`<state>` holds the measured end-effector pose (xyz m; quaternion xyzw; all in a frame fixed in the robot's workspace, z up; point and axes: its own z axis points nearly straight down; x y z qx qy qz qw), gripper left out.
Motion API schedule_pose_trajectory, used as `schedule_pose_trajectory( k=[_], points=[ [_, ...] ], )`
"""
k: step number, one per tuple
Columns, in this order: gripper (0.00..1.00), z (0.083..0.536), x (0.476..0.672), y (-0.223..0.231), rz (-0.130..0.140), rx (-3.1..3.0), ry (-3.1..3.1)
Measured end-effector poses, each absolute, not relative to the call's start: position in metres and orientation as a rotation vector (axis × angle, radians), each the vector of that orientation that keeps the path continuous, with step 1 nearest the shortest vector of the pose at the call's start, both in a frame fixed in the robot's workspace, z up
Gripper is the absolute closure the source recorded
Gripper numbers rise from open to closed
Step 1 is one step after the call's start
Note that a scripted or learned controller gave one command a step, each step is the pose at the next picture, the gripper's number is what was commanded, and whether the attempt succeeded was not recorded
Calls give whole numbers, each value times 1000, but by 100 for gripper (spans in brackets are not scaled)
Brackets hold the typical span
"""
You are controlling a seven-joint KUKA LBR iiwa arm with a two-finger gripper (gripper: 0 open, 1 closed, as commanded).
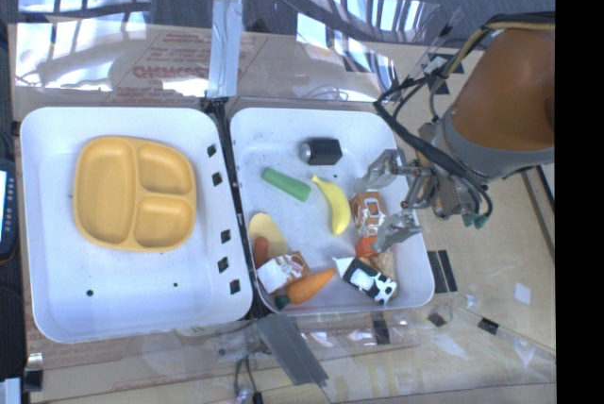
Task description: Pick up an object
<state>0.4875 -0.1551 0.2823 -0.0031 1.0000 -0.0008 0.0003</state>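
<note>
I'm seeing the gripper point(385, 196) hanging spread wide in the right bin point(283, 133), fingers straddling an orange-and-white packet point(368, 211) whose label I can't read, just beside the banana point(332, 203).

Right bin point(283, 124): bare floor left of and beyond banana point(332, 204), bar green stick point(286, 184) and black cylinder point(321, 150). Nearer than banana: carrot point(311, 285), cartons and cow toy point(370, 280) crowd together.

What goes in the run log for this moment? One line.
gripper: open, over right bin, astride orange-white carton | banana: beside | nothing lifted
</note>
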Motion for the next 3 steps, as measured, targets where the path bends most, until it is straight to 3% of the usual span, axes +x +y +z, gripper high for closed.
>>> schedule_pose_trajectory(
  k=[1,2,3],
  points=[
    [0,170,515,-178,3,148,3146],
    [0,91,536,-149,1,130,3140],
    [100,102,538,-147,-1,117,3137]
  ],
)
